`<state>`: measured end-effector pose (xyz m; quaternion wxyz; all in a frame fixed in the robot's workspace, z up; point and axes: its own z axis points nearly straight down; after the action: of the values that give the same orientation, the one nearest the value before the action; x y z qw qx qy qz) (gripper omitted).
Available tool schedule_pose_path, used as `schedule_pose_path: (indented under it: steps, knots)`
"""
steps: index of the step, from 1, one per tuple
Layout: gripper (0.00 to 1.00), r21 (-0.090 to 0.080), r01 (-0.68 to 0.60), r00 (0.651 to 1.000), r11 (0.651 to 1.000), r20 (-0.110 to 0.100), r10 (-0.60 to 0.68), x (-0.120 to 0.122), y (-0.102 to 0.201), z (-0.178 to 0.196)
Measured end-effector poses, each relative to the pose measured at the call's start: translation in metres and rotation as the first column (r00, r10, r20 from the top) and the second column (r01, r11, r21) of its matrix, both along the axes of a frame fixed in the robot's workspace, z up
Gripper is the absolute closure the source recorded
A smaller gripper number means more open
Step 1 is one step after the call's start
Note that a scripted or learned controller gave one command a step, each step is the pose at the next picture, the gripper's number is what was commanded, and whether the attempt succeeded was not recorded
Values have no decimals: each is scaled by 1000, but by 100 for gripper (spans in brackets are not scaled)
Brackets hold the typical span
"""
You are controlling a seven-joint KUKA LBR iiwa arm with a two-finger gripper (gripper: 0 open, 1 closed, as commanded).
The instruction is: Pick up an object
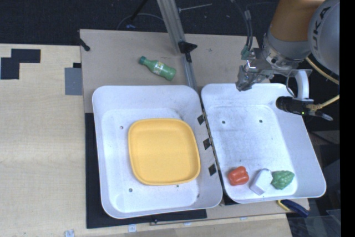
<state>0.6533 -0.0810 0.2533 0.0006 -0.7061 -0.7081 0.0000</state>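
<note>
Right bin [244,130], 3 items crowded at 6 o'clock, likely slid to the low edge: red pepper [238,176], white block [260,181], green piece [282,178]. Gripper [244,84] hung at 12 o'clock, well apart; finger state could not be told. Left bin [105,114]: yellow plate [163,151]

Only readable text: part of the maker's name on the arm's grey housing [331,25] at the right edge, dark capital letters running down the casing, looks like "UK" of a longer word cut off by the frame. Green bottle [157,67] on the worktop [222,53] has a pale label, print too small to read. No other letters, numbers or signs legible.
</note>
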Motion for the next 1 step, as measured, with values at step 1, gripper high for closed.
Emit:
schedule_pose_path:
  steps: [1]
  knots:
    - [100, 0, 0, 1000, 1000, 0, 0, 5, 42, -5]
